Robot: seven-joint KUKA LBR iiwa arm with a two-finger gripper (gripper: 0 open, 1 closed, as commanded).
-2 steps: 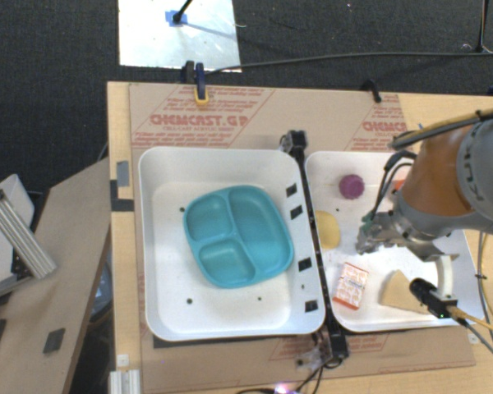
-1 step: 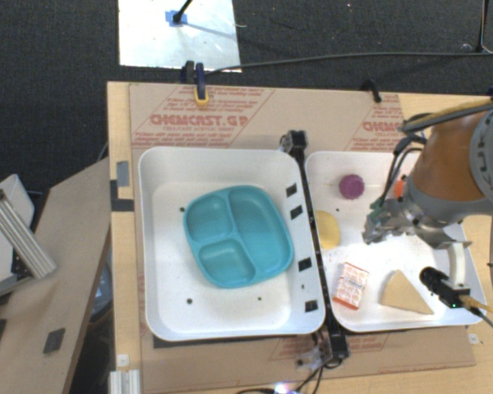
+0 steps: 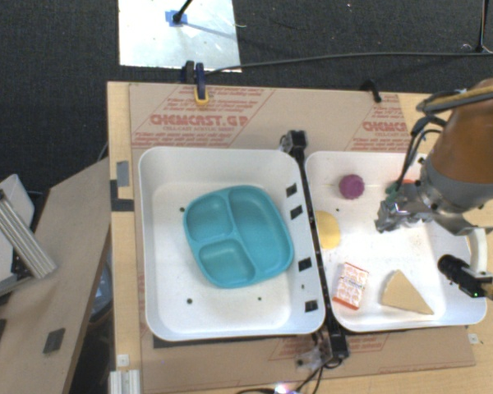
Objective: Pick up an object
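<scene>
I see the tool (image 3: 392,217) low over the right bin (image 3: 376,164), but I cannot tell its state from this angle. The purple ball (image 3: 351,186) lies just to its left. The yellow object (image 3: 329,230) rests against the divider, with the small orange box (image 3: 351,285) and tan wedge (image 3: 407,293) nearer me. The teal tray (image 3: 237,235) occupies the left bin (image 3: 168,302).

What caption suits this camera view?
Arm over right bin; teal tray in left bin.
</scene>
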